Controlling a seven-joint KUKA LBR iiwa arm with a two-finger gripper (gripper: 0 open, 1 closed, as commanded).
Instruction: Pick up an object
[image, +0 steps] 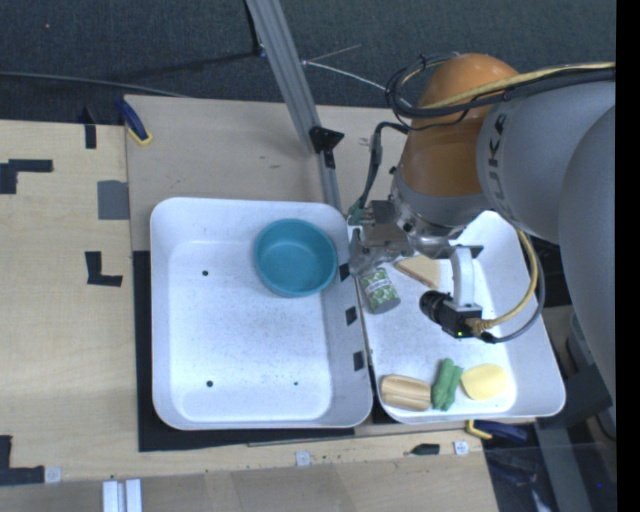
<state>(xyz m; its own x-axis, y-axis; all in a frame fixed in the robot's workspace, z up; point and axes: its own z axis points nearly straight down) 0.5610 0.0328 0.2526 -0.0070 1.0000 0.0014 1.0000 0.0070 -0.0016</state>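
A pale wooden bench (60, 330) bears two white bins. The left bin (250, 400) holds a blue bowl (295, 257). In the right bin (530, 395), the gripper (372, 262) grasps a small green-patterned bottle (380, 290); a bread roll (404, 392), green vegetable (446, 383) and yellow piece (484, 381) lie near its front rim.

Grey arm (560, 150), orange band (455, 120), black cables looped over it.

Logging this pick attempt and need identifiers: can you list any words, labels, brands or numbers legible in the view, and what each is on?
No text in the camera view can be read.
Small green-patterned bottle below the gripper: its wrap may carry print, too blurred to read.
Blue bowl, left bin, right bin: no markings seen.
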